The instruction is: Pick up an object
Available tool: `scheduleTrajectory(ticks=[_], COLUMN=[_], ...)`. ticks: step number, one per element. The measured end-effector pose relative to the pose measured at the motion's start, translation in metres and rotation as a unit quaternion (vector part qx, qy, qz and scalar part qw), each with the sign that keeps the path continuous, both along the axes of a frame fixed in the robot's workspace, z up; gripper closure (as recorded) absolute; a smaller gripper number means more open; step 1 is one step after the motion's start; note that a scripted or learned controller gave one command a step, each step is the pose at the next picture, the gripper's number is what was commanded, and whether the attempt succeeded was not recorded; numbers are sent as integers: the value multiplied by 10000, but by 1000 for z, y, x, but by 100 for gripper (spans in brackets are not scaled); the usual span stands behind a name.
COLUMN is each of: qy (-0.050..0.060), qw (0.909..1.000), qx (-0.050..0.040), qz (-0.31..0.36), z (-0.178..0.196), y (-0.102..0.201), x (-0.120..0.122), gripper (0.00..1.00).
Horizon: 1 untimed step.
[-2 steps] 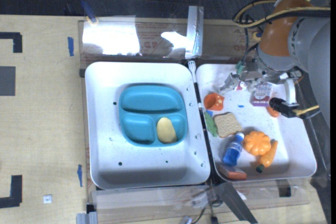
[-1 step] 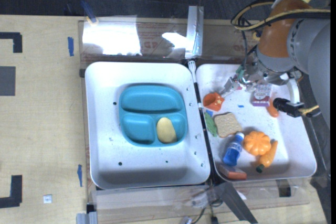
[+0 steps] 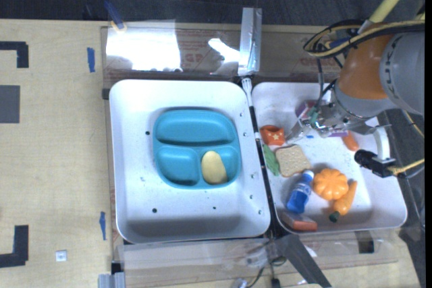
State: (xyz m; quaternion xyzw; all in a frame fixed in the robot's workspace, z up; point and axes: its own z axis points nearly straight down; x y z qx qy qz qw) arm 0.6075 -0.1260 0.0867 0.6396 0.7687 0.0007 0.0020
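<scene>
The claw (image 3: 316,119) hangs over the right bin (image 3: 391,212); whether it is apart or together, I cannot tell. A tomato (image 3: 273,135) lies just left of it, a bread slice (image 3: 292,160) and an orange pumpkin (image 3: 331,184) below.

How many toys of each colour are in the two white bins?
Blue: 2, the divided tray and the bottle
Yellow: 1, the lemon
Orange: 2, the pumpkin and the carrot
Red: 2, the tomato and the sausage
Brown: 1, the bread slice
Green: 1, the green strip
Total: 9
</scene>
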Motion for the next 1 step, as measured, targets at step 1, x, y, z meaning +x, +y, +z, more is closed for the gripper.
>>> scheduleTrajectory(ticks=[1], qy=[0], qw=[10000], qx=[1], qz=[0], z=[0], y=[0], x=[0], gripper=[0])
